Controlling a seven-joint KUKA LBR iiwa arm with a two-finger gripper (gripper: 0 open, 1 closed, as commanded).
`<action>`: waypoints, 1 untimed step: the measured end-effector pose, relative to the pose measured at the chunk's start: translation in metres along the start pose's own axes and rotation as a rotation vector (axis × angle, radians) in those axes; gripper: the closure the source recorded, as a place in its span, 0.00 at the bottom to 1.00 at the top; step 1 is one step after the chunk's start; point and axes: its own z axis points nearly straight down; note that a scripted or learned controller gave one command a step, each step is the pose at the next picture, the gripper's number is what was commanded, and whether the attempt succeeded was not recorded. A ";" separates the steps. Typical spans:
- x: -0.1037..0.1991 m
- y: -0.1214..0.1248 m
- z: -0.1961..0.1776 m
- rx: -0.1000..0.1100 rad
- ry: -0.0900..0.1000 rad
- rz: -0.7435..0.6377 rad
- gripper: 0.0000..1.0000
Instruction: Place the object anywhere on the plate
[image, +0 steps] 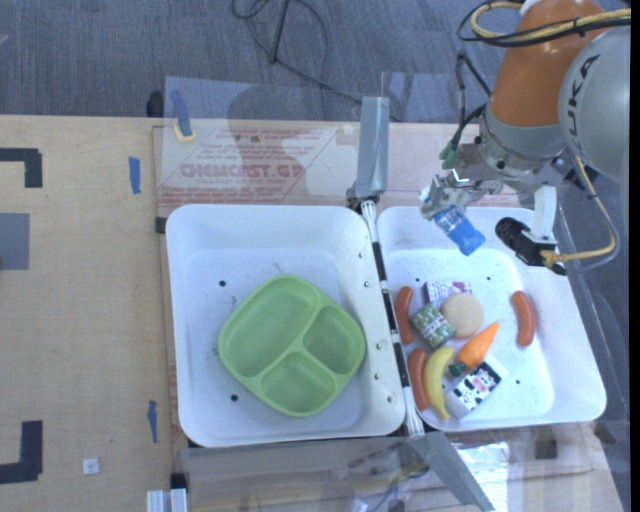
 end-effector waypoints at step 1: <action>0.076 -0.059 0.035 0.002 0.002 -0.067 1.00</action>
